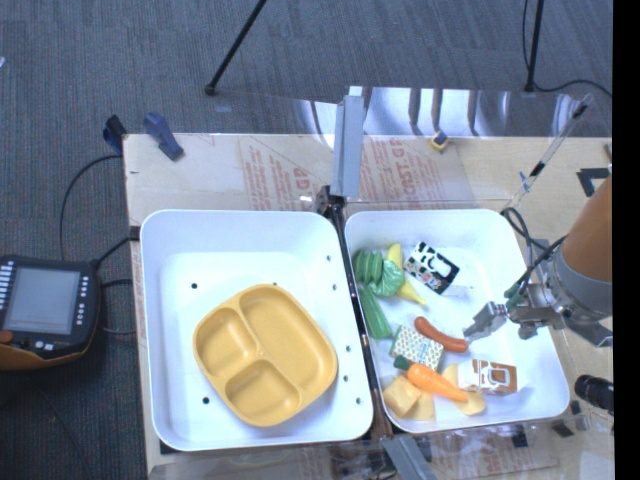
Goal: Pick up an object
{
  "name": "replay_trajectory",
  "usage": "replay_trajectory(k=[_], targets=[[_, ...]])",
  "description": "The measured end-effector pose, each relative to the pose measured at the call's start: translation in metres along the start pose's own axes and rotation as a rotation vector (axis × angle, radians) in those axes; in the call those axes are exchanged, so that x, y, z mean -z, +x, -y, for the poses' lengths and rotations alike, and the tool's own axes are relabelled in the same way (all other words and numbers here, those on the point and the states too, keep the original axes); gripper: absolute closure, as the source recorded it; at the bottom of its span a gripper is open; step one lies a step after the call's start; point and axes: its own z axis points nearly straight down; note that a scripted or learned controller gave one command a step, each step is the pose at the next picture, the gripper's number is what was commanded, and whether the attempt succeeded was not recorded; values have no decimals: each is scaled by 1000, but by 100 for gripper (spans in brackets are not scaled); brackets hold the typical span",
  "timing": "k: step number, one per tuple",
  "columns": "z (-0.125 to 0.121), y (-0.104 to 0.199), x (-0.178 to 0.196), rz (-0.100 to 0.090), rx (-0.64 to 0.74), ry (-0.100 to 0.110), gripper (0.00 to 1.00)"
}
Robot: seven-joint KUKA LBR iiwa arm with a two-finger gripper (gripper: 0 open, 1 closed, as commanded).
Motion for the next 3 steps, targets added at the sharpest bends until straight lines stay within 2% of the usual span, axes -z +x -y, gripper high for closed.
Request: replay_trajectory(k=[1,2,3], targets=[[-25,30,-101,4,-10,-12,0],[-25,31,-91,-3,-14,-10,100],[-25,32,-91,-4,-14,-9,0]])
